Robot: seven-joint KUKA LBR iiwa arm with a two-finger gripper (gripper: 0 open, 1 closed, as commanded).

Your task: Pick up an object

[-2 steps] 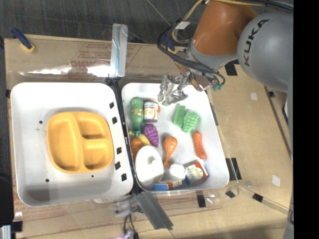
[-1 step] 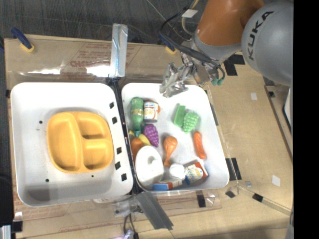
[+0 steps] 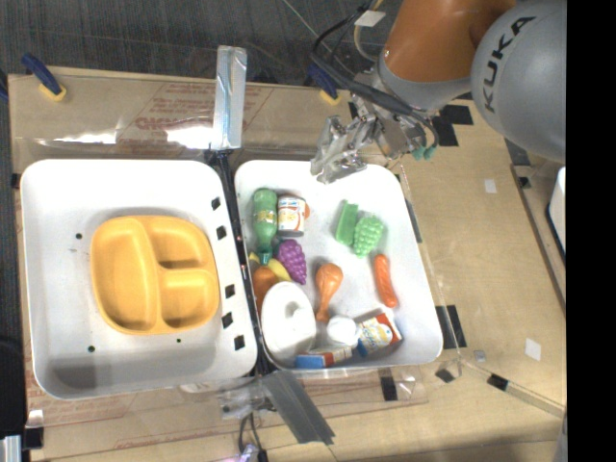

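My gripper (image 3: 337, 159) hangs over the far rim of the right bin (image 3: 416, 258), with nothing between its fingers. Below it in that bin lie a green bottle (image 3: 264, 212), a small can (image 3: 292, 214), a green block (image 3: 346, 221), a green bumpy fruit (image 3: 368, 235), purple grapes (image 3: 293, 260), a chicken drumstick (image 3: 327, 282), an orange carrot (image 3: 386, 279), a white roll (image 3: 287, 318) and a small bottle (image 3: 366, 335). The can and the green block are the nearest to the gripper.
The left bin (image 3: 38, 258) holds a yellow divided tray (image 3: 154, 272). A strip of silver tape (image 3: 231, 94) stands at the back between the bins. The arm's orange band (image 3: 433, 22) and grey body reach in from the upper right.
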